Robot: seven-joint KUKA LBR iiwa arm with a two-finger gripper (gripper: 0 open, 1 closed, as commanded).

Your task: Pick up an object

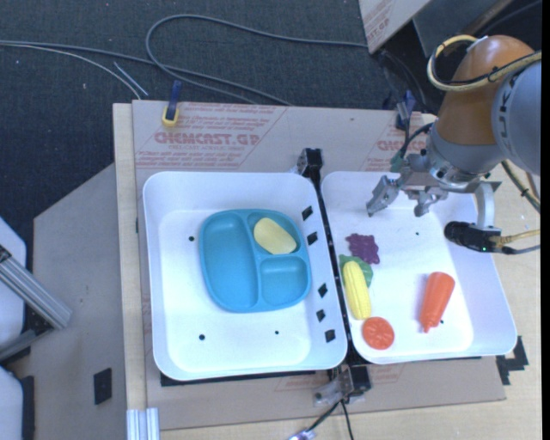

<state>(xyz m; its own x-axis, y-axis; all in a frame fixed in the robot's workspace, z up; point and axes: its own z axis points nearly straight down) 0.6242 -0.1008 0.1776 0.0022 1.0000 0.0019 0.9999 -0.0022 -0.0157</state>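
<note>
Camera view — corn (357,290) hides most of something green (365,270) beneath it.

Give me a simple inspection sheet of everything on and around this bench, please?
Surface: two white bins, left bin and right bin, side by side on a board.
Job's things: purple grapes, corn cob, tomato, carrot in right bin.
Clutter: blue divided plate holding a yellow piece in left bin.
End effector: open, over right bin's far end, holding nothing.
Cables: grey loops on floor.
Surroundings: dark carpet; cardboard box.
</note>
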